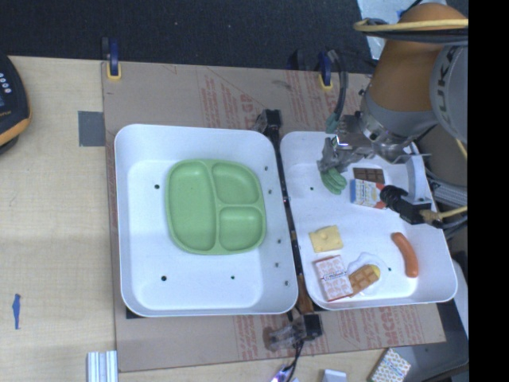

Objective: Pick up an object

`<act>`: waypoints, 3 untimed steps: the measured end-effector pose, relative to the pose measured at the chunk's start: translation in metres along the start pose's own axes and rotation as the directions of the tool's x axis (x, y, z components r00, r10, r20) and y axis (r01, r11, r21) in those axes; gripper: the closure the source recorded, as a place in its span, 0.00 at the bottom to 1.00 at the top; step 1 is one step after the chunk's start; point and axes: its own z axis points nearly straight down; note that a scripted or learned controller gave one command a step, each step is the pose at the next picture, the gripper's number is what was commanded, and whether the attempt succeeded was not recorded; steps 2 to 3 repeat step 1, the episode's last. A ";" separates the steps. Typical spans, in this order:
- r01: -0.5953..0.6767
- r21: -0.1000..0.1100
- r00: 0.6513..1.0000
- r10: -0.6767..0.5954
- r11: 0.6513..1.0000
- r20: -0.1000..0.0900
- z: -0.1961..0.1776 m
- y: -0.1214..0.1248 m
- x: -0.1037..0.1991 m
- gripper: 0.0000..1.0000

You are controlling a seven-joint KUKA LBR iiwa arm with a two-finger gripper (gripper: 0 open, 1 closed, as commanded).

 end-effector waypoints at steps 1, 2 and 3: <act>0.002 0.001 1.000 -0.002 1.000 0.001 -0.017 -0.039 0.061 1.00; 0.002 0.001 1.000 -0.002 1.000 0.001 -0.017 -0.039 0.061 1.00; 0.002 0.001 1.000 -0.002 1.000 0.001 -0.017 -0.039 0.061 1.00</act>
